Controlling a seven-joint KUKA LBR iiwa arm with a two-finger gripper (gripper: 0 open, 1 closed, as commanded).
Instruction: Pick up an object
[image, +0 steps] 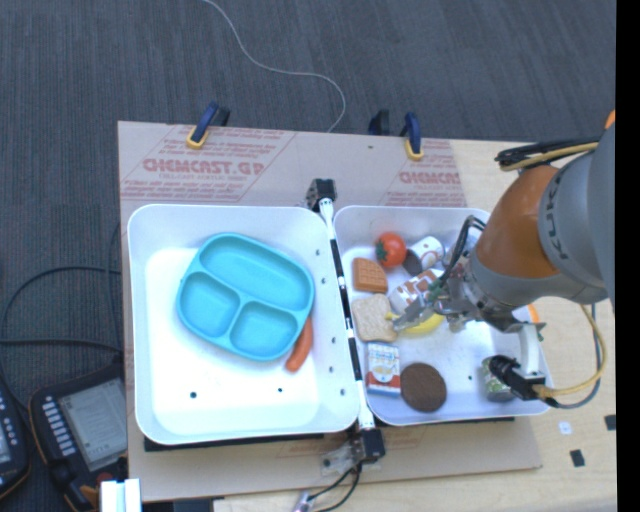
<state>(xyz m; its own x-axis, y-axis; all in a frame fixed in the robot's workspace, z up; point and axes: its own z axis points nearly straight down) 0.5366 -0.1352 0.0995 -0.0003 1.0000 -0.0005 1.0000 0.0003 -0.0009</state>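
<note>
Grey arm (560, 230) reaches into the right bin (455, 405), jaws (418, 305) over a banana (425, 323), grip unclear.

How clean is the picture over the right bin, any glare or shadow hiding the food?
Camera view: even light, no harsh glare on the right bin; the arm casts soft shadow around the gripper, muddying small items there; the brown round cookie and tomato read sharp; overall slightly soft.
</note>
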